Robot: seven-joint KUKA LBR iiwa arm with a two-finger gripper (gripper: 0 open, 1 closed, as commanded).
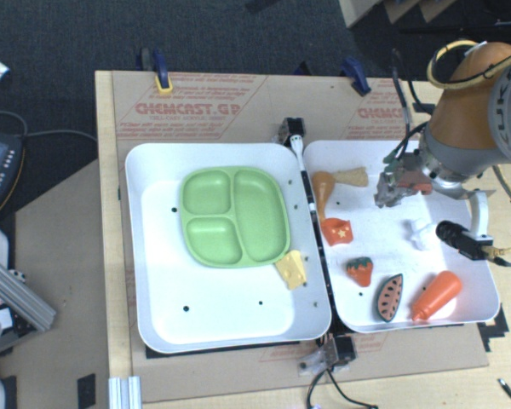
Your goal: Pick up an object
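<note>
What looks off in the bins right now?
One thing: the yellow cheese wedge in the left bin leans against the lower right corner of the green divided plate, not in a compartment. The toy foods in the right bin lie loose and apart, none spilled or damaged. The tool hovers over that bin's upper part.

A green divided plate [235, 216] lies in the bin [153, 305] well to the left of the pincer [394, 185], across the middle rims. Two blue clamps [162, 68] [355, 73] grip the far edge of the desk [111, 228], one above the pincer, one far left. Beyond, dark carpet [111, 15].
</note>
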